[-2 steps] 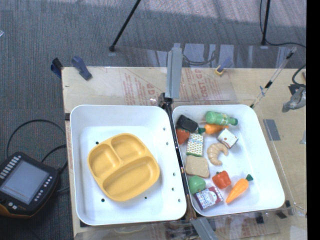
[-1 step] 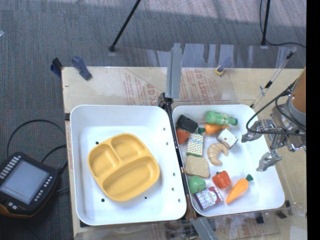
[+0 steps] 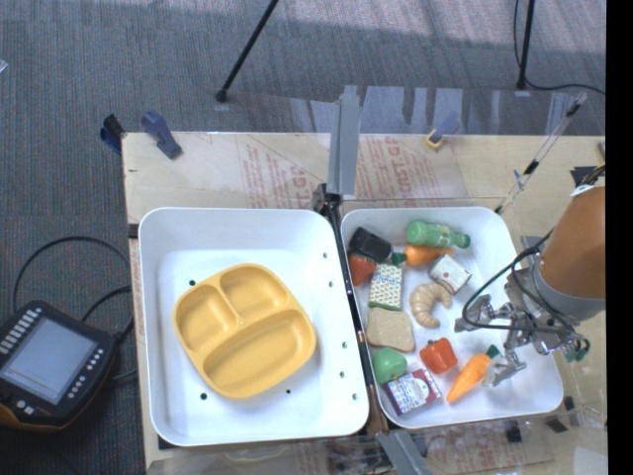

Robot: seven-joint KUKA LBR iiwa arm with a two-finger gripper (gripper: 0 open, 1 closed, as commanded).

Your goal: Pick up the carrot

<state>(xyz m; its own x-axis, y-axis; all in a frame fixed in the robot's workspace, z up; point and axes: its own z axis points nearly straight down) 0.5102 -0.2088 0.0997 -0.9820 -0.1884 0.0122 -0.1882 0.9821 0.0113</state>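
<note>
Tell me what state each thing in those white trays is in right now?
carrot: lying slantwise in the right bin, loose.
gripper: low beside the carrot's top end.
yellow plate: flat in the left bin.
green bottle: on its side.
croissant: lying flat.
bread slice: lying flat.

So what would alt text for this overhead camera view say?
A robot arm's gripper hovers beside an orange carrot in the right white bin of toy foods. The left bin holds a yellow divided plate.
</note>
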